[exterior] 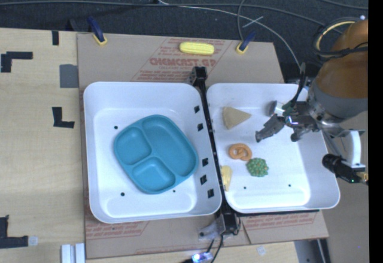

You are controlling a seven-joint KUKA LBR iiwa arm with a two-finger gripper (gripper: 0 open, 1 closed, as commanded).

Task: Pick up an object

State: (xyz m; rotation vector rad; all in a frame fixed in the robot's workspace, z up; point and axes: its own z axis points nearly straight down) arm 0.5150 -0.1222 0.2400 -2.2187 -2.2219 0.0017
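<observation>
Your gripper (280,127) hangs over the right bin (311,196), toward its upper right part, with its two dark fingers spread apart and nothing between them. One finger (266,131) points down and to the left, the other (297,134) sits closer to the wrist.

Look to the left of the gripper and slightly above its lower fingertip: the tan wedge (236,117) lies there on the bin floor, near but apart from the fingers. Below and left of the gripper you find the orange pretzel (239,151), and just below and right of that the green broccoli piece (257,167); the two lie close together, both clear of the fingers. Further down and left, a pale yellow piece (225,177) rests against the bin's left wall.

Well off to the gripper's left, the other bin (96,136) carries a blue divided plate (155,153). Up and left of the gripper, beyond both bins, a yellow corn cob (196,48) lies on the cardboard (119,58) covering the bench.
</observation>
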